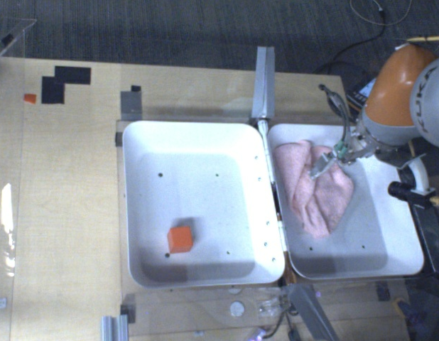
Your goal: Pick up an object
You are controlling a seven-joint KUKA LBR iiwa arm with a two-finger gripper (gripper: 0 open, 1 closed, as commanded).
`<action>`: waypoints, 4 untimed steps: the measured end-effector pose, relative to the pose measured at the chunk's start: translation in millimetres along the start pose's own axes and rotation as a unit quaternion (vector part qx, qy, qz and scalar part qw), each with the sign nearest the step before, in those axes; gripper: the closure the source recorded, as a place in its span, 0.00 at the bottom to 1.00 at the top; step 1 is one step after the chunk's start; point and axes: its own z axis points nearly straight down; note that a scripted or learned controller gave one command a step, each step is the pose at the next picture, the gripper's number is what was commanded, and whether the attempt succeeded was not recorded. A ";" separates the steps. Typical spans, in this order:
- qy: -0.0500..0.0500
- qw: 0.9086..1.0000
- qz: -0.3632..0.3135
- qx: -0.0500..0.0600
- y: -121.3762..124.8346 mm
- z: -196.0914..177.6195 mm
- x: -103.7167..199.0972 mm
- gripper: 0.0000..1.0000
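The hand (324,166) rests on the pink cloth (315,190) in the right bin (397,240); whether it grips, I cannot tell. An orange block (180,239) lies in the left bin (198,148).

I have the arm (408,98) coming in from three o'clock, its orange band bulging at about two o'clock of the view and the grey link running off the edge behind it. From the band the wrist angles down toward nine o'clock and narrows to the gripper (324,166), which sits a little right of the view's centre. Its thin metal fingers (320,169) point toward eight o'clock. I can't judge from here how far apart they stand.
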 end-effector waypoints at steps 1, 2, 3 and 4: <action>-0.005 0.997 -0.072 -0.007 -7.2 38.8 26.5 0.00; -0.003 1.000 -0.019 -0.006 41.6 39.7 25.5 0.00; -0.003 1.000 -0.022 -0.007 44.0 30.3 27.1 1.00; -0.003 1.000 -0.022 -0.007 44.0 30.3 27.0 0.00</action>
